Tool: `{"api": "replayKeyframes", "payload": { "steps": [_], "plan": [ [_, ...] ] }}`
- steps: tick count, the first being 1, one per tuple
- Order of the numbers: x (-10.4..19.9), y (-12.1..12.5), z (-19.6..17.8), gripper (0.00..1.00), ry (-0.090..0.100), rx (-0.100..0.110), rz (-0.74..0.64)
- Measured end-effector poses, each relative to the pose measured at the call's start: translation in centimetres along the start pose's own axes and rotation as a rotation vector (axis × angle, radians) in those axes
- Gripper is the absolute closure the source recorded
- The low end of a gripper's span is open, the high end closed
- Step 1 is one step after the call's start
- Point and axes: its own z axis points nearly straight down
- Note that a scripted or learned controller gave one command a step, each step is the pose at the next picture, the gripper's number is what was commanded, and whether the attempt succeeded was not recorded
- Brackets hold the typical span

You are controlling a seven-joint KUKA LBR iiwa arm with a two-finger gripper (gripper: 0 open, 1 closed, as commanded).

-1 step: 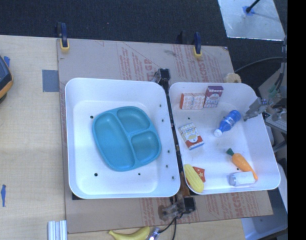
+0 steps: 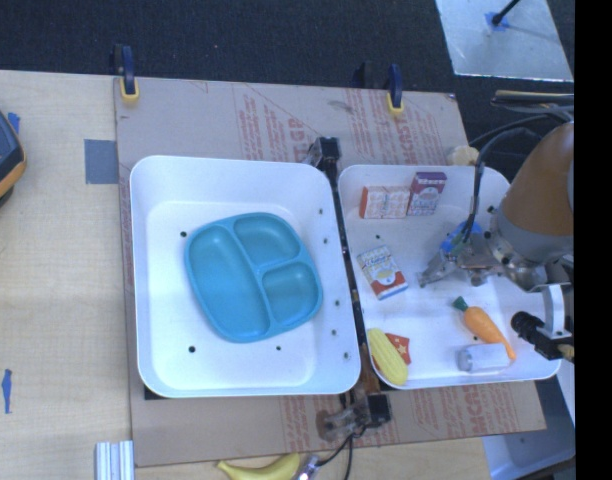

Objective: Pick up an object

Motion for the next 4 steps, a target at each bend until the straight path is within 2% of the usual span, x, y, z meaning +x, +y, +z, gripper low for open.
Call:
{"api": "replayKeyframes", "payload": {
  "steps": [1, 2, 3, 4],
  "plan": [
    [4.2, 6.4, -0.2, 0.00, -0.001, -0.002, -0.001],
    [1.7, 11.0, -0.2, 0.00, 0.000, -0.002, 0.003],
    [-2.6, 8.9, -0.2, 0.00, 0.000, -0.001, 0.004],
    [2.6, 8.9, -0.2, 0.00, 0.000, -0.001, 0.000]
  ]
}}
